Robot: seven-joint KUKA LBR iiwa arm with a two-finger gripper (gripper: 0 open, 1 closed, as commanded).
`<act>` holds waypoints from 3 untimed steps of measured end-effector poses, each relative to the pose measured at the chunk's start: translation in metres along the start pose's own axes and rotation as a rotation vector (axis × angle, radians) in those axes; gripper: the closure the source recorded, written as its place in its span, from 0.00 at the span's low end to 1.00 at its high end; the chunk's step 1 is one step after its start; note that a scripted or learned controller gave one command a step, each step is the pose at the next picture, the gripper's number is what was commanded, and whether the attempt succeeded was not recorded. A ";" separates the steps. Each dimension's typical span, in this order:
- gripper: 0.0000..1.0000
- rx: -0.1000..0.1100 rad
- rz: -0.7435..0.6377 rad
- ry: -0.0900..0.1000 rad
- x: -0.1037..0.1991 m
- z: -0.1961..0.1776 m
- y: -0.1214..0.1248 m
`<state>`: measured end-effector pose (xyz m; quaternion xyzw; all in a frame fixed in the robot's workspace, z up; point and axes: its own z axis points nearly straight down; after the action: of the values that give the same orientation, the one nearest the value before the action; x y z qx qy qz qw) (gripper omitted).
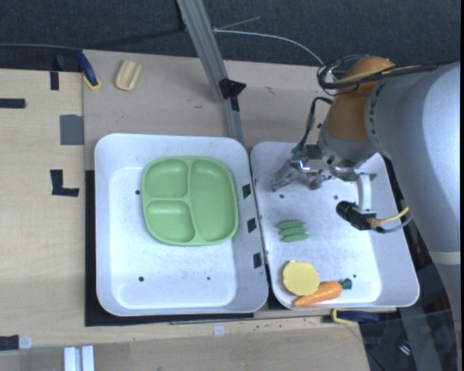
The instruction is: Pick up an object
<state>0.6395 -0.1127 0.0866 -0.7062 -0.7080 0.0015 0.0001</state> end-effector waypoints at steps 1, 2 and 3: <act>1.00 0.000 -0.001 0.001 0.001 -0.012 0.000; 1.00 -0.007 0.000 0.002 0.008 -0.067 0.009; 1.00 -0.007 0.000 0.002 0.018 -0.117 0.008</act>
<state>0.6473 -0.0948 0.2032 -0.7063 -0.7080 -0.0015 -0.0014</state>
